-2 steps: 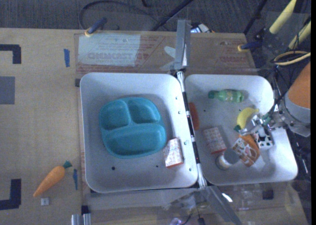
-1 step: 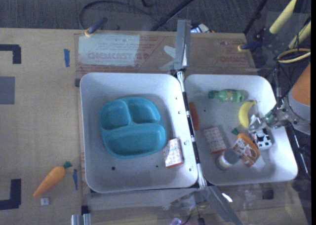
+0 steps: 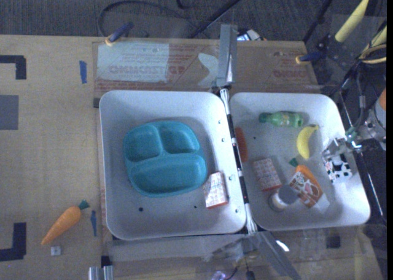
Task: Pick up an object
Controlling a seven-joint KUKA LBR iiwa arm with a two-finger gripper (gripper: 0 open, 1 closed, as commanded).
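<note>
The gripper [image 3: 339, 150] is seen at the right rim of the right bin [image 3: 245, 104], low over the bin's right side. Whether it is open or closed cannot be told, and nothing can be made out as held by it. Just below it, touching or nearly so, a small black-and-white carton [image 3: 339, 168] is seen against the bin's right wall.

Just left of the gripper a banana [image 3: 306, 140] lies on the bin floor. Further left and up, a green bottle [image 3: 280, 118] lies on its side. Below and left of the gripper an orange carton [image 3: 306, 188] is found, with a grey can [image 3: 282, 198] just beside it on its left. A pink packet [image 3: 266, 174] lies left of those, and an orange stick [image 3: 241, 143] is seen along the bin's left wall.

Well to the left of the gripper, in the left bin [image 3: 110, 113], a teal tray [image 3: 164, 158] with three compartments is set near the middle. A small red-and-white box [image 3: 215, 190] lies at the tray's lower right corner, close to the wall between the two bins.

Far to the left and below, a toy carrot [image 3: 62, 223] lies on the bench [image 3: 43, 150] outside the bins.
</note>
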